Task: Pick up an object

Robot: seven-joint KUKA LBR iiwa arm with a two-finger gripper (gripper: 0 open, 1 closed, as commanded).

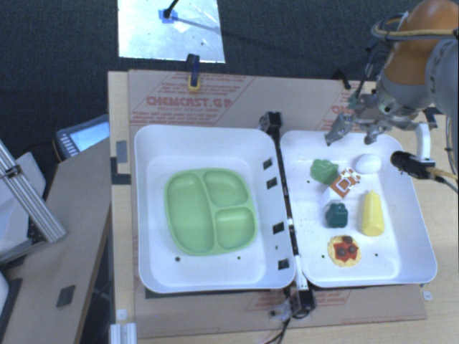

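Since the jaws [353, 130] hung above the far edge of the right bin [412, 260], spread apart and gripping nothing, we judged no pick had landed. Risks: the nearest targets, white egg [368, 163] and green leafy piece [324, 170], sat close together with an orange-white toy [346, 183] touching the green one, so a descent could nudge neighbours or close on air; the egg looked round and likely to roll. Right bin also held a dark green pepper [336, 214], yellow bottle [372, 213] and small pizza [345, 250]. Left bin [154, 264] held a green divided tray [211, 211].

End effector [353, 130] above toy-strewn right bin [409, 264]
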